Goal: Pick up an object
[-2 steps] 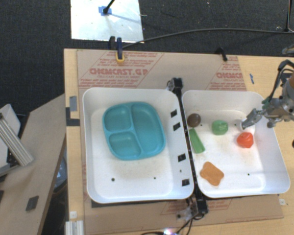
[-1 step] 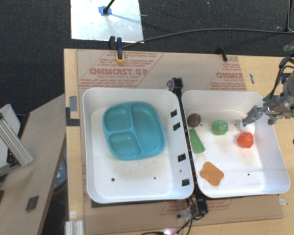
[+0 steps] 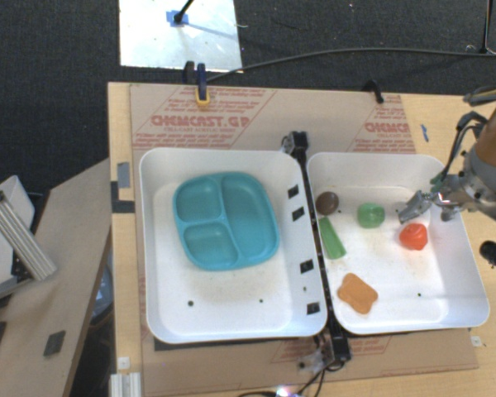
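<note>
Nothing lifted yet: gripper [image 3: 420, 208] hangs over right bin [image 3: 471, 292] just above the red-orange round object [image 3: 413, 236], which lies on the bin floor right of the green cup [image 3: 369, 215]; can't tell how wide the claw stands, grasp and lift remain.

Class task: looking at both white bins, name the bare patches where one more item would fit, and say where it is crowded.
Left bin: bare floor below the teal tray, toward the near wall. Right bin: bare near-right corner, right of the orange piece. Crowded: the brown ball, green cup, green stick, red item and gripper.
</note>
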Available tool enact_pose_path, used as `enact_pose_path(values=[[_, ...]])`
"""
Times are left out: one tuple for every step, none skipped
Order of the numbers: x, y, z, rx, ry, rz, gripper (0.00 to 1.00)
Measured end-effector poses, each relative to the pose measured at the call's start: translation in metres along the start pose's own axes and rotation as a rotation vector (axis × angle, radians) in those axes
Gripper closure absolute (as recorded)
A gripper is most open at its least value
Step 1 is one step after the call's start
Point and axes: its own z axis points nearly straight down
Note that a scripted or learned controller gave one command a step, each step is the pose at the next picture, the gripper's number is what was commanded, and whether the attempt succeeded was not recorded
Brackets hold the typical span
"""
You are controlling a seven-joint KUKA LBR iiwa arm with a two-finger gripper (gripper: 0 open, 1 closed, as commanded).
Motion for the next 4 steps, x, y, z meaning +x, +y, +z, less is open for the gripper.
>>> enact_pose_path(values=[[0.004, 0.008, 0.045, -0.001, 0.000, -0.003, 0.00], [0.005, 0.009, 0.076, -0.001, 0.000, -0.002, 0.00], [0.004, 0.010, 0.064, -0.005, -0.001, -0.003, 1.00], [0.010, 0.019, 0.015, -0.004, -0.001, -0.004, 1.00]])
